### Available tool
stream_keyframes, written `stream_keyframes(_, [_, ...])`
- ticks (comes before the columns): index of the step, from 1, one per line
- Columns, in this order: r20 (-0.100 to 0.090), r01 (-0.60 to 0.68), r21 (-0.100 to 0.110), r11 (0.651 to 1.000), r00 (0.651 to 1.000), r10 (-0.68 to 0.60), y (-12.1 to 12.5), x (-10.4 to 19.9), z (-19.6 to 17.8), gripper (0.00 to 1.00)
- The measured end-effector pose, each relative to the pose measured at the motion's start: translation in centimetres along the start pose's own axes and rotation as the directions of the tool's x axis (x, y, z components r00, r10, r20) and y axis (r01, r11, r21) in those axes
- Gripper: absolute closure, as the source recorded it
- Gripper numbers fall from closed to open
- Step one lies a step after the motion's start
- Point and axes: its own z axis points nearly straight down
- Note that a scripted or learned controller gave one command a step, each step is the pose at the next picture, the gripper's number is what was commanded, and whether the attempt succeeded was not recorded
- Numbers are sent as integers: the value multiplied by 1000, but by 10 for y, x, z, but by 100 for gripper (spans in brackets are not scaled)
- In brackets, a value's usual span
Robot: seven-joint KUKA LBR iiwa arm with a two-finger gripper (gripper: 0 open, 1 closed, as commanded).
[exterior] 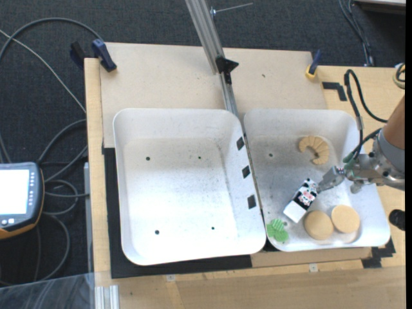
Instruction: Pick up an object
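Observation:
Several objects lie in the right bin (257, 129). A tan croissant-shaped piece (314, 148) rests near its back. A small black and white box (301, 200) lies toward the front, with a green toy (278, 230) at the front left corner. Two round tan discs (317, 224) (346, 219) sit side by side at the front. My gripper (333, 176) reaches in from the right, low over the bin floor. Its tip is just right of and behind the box, between the croissant piece and the discs. Nothing shows held in it.
The left bin (129, 134) stands beside the right one, separated by a shared rim with black clips (245, 171). A metal rail (206, 31) slants in from the top. Cables (358, 102) run along the right side of the bench.

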Motion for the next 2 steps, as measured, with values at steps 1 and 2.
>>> stream_keyframes(1, [0,0,-1,1000,1000,0,0,0,0,0])
stream_keyframes(2, [-2,-1,6,1000,1000,1,6,-1,60,0])
